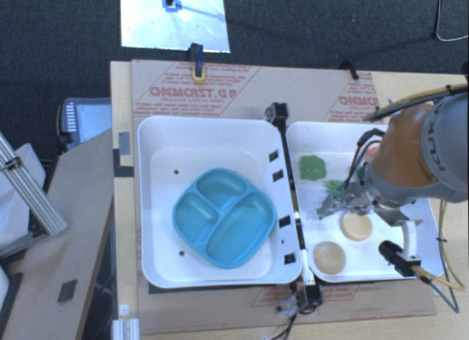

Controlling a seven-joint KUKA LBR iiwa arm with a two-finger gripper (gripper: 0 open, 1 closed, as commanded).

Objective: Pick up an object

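Here, the tool (333,205) hangs low in the right bin (322,135), its grip state impossible to tell. Just beside it lie a tan round disc (357,226) and a green piece (313,167), seemingly light and best pinched across the edges.

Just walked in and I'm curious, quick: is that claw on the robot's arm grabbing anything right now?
End effector: low in the right bin, near a green object; whether it grips anything cannot be told.
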